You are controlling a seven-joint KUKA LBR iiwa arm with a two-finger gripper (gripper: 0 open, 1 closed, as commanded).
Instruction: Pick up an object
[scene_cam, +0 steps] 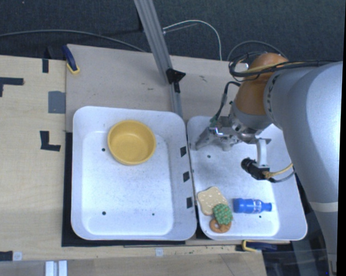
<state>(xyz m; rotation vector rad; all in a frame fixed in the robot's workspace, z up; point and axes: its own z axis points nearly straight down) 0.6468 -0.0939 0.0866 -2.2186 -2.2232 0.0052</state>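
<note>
Objects for picking: three small things lie together near the front edge of the right bin [283, 226], the bin nearer the arm.
Blue bottle [251, 206]: lies on its side on the bin floor, its long axis running across the bin, just to the right of the other two items.
Tan toast-shaped piece [209, 198]: flat on the floor by the bin's left wall, touching the green item.
Green leafy item [222, 213]: rests partly over the tan piece's front corner and over a small orange-brown ring [217, 225] that peeks out beneath it.
Yellow bowl [131, 141]: upright in the back part of the left bin [85, 216], well apart from the arm.
Arm [309, 128]: grey, with the orange band above the wrist, reaching in from the right and bending down over the back half of the right bin.
Gripper [218, 136]: sits low over the back left corner of the right bin, close to the wall between the two bins and well apart from the three small items.
Gripper state: cannot be told from this angle; nothing is seen gripped in it.
Bench [24, 169]: light wood surface with dark tape marks to the left of the bins.
</note>
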